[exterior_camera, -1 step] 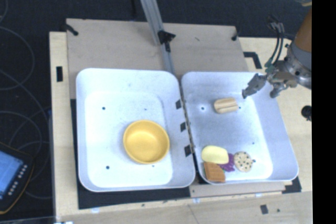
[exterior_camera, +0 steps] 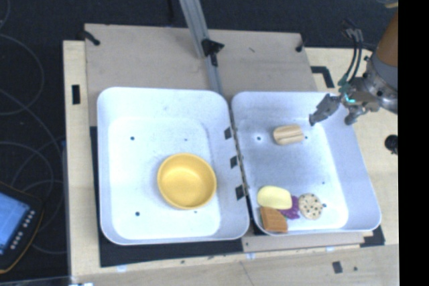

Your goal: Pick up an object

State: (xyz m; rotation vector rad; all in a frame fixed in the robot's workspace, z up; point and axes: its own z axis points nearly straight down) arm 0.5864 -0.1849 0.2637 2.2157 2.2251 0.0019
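Two white bins sit side by side on the bench (exterior_camera: 167, 57). Within the left bin (exterior_camera: 120, 110) a yellow bowl (exterior_camera: 186, 180) stands upright near the middle, with bare floor all around it. Toward the back of the right bin (exterior_camera: 342, 164) a small tan bread roll (exterior_camera: 288, 134) lies alone. Against its front wall cluster a pale yellow lump (exterior_camera: 274, 197), a brown wafer (exterior_camera: 273, 219), a purple piece (exterior_camera: 293, 212) and a speckled cookie (exterior_camera: 310, 205). No writing is legible. Above the right bin's back right edge, the tool (exterior_camera: 338, 110) hangs with its fingers spread apart, gripping nothing, near the roll but clear of it.
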